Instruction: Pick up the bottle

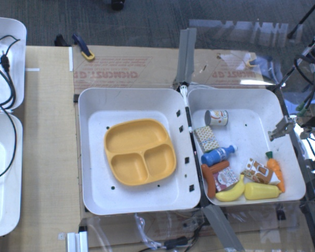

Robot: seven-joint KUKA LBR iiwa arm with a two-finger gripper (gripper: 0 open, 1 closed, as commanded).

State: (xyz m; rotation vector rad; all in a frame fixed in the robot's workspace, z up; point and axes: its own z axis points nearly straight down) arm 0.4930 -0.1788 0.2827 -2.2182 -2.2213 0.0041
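A small blue bottle (218, 155) with a white cap lies on its side in the right-hand bin (257, 117), left of the bin's centre, cap pointing toward the right of the frame. You will find it hemmed in: a patterned packet (206, 138) sits just above it, a red-orange sausage-shaped toy (214, 170) just below. A can (216, 118) lies nearer the top of the bin, and yellow toy food (247, 191) and a carrot (275, 173) crowd the lower right. The gripper (283, 126) hangs at the bin's right rim, well apart from the bottle and holding nothing; whether it is spread or closed cannot be told at this size. The left bin (92, 140) carries a yellow divided plate (140, 151).

The bottle looks like light, stiff, smooth plastic, likely to roll or slip. Take it across the blue body at mid-length, fingers either side of its long axis, not at the narrow cap.
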